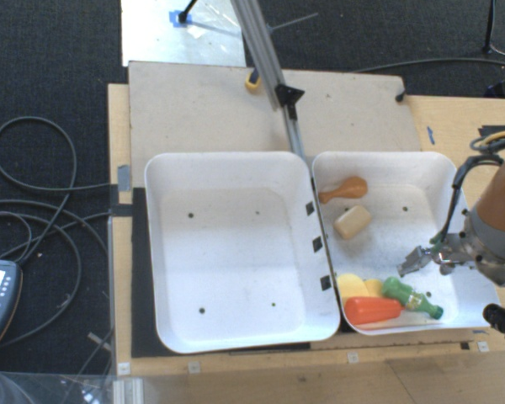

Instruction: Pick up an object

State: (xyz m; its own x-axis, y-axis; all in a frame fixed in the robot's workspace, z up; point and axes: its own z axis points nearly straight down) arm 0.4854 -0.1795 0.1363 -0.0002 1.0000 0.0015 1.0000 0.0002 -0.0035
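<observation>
Dark carpet floor point(50, 49) all around, black cables point(34, 183) looping across it on the left, and a light wooden bench point(345, 108) sitting in the middle.

The surface point(118, 225) is pale wood, with a grey board point(194, 108) covering its far part. Two white bins sit side by side on it: the left bin point(164, 175) and the right bin point(438, 167), their rims touching along the middle.
</observation>
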